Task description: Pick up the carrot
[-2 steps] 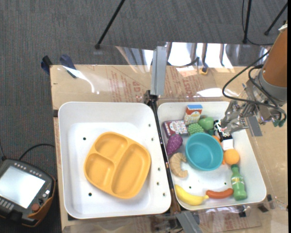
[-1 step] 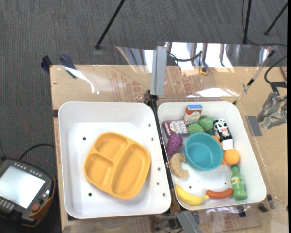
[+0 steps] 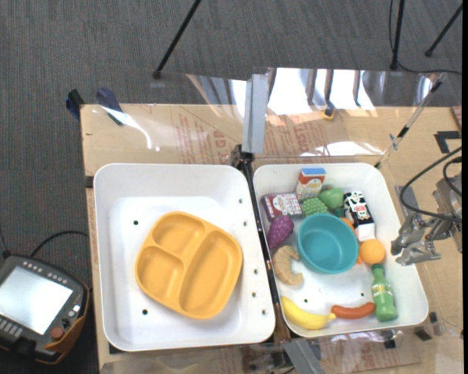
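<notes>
The right bin (image 3: 409,287) holds a crowd of toy foods. A narrow orange piece, which looks like the carrot (image 3: 349,224), pokes out between the teal bowl (image 3: 327,244) and a black-and-white carton (image 3: 359,211); the bowl hides most of it. A round orange fruit (image 3: 372,252) lies just right of the bowl. My gripper (image 3: 412,246) hangs beside the bin's right wall, a little right of the orange fruit and apart from the carrot, with nothing seen in it.
Around the bowl lie a green bottle (image 3: 383,293), red sausage (image 3: 352,311), banana (image 3: 306,315), croissant (image 3: 287,265), purple grapes (image 3: 280,229), green vegetables (image 3: 324,202) and small cartons (image 3: 311,182). The left bin (image 3: 117,185) holds a yellow divided plate (image 3: 189,264). Cables run at the right.
</notes>
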Tool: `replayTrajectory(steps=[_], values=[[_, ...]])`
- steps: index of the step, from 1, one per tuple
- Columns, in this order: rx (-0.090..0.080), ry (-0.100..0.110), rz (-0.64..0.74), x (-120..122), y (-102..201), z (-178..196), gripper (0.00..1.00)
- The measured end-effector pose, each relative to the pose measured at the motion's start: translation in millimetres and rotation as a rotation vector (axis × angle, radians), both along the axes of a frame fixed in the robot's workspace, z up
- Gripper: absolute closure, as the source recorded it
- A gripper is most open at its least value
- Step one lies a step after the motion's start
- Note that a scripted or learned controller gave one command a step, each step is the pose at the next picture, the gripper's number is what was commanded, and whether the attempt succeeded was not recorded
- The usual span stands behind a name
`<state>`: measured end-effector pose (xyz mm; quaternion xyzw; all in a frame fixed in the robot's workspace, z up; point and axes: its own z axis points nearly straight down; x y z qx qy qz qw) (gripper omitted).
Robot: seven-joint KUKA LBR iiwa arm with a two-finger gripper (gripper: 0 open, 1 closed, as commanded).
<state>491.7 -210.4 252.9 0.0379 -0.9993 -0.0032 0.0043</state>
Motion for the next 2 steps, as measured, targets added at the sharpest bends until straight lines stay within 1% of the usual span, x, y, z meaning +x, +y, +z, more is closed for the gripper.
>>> replayTrajectory(steps=[1,2], values=[[-0.006,-0.018,0.338,6.4,-1.4,111.5,1.00],[0.003,-0.009,0.703,-7.2,0.2,26.6,1.00]])
